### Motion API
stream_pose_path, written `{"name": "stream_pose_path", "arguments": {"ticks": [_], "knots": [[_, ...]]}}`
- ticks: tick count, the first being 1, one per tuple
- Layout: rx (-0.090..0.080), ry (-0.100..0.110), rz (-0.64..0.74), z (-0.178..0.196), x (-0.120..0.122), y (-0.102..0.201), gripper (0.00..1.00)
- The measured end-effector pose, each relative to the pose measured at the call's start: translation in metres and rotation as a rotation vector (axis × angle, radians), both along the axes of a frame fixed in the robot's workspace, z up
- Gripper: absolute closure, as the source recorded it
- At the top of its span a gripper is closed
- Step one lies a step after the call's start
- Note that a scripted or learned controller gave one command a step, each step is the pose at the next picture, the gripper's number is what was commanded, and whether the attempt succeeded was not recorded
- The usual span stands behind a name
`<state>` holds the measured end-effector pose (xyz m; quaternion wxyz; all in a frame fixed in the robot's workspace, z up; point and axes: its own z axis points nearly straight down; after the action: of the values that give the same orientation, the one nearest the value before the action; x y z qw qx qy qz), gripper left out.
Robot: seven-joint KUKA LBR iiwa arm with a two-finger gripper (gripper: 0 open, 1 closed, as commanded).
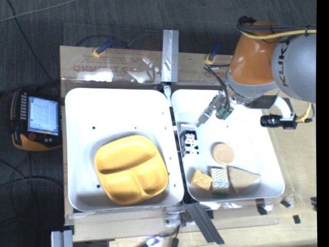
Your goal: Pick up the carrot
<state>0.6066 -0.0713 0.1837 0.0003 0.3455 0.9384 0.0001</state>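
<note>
Carrot slice (223,152) lies untouched in the right bin (267,153); my gripper (208,113) hovers above, grip unclear, pickup not begun.

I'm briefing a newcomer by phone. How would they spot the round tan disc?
Look in the right-hand white bin, below the gripper. The disc lies mid-bin, above a row of angular pieces; it alone is round.

Floor: dark grey carpet (31,45), thin pale cable (51,6) running across it at top left. Wooden bench (69,55) with clear plastic sheet (118,68) taped along far edge; blue clamps (103,47) at that edge. Handheld pendant with lit screen (37,118) on the floor, left of bench. Lighting even, overhead.
</note>
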Motion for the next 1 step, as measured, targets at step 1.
{"name": "stream_pose_path", "arguments": {"ticks": [1], "knots": [[0.001,-0.001,0.063,0.1045,-0.0751,0.0259,1.0]]}}
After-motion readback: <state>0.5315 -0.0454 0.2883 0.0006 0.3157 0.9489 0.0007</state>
